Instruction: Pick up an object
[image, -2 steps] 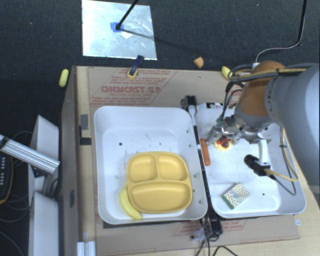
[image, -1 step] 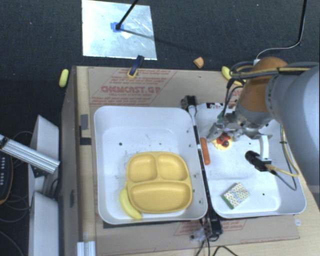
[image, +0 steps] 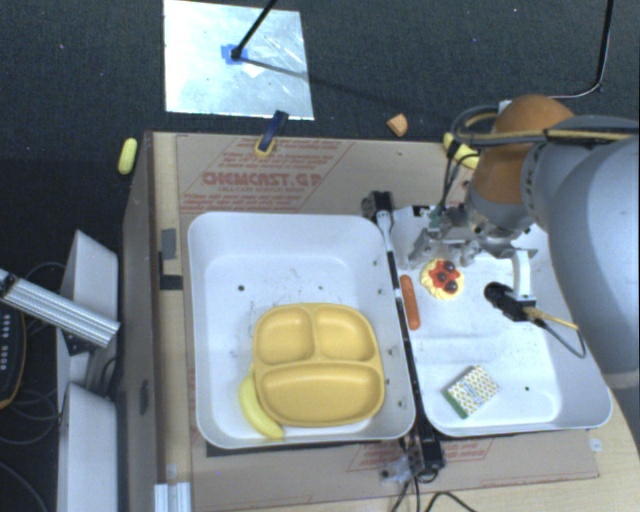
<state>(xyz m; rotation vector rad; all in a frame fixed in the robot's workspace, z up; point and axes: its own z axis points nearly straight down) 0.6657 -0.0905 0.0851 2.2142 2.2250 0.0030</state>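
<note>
My gripper (image: 446, 256) hangs over the back left part of the right bin (image: 520, 405), open, with nothing between its fingers. Just in front of it a small yellow and red toy (image: 442, 280) lies on the bin floor, close to the fingertips; whether they touch it I cannot tell. An orange carrot-like stick (image: 410, 301) lies along that bin's left wall. A green-and-white patterned block (image: 471, 390) rests near the front of the same bin.
The left bin (image: 215, 300) holds a yellow divided plate (image: 318, 362) with a banana (image: 257, 409) against its front left corner. The grey arm (image: 590, 210) covers the right bin's back right part. Small loose items lie on the dark floor behind the bench.
</note>
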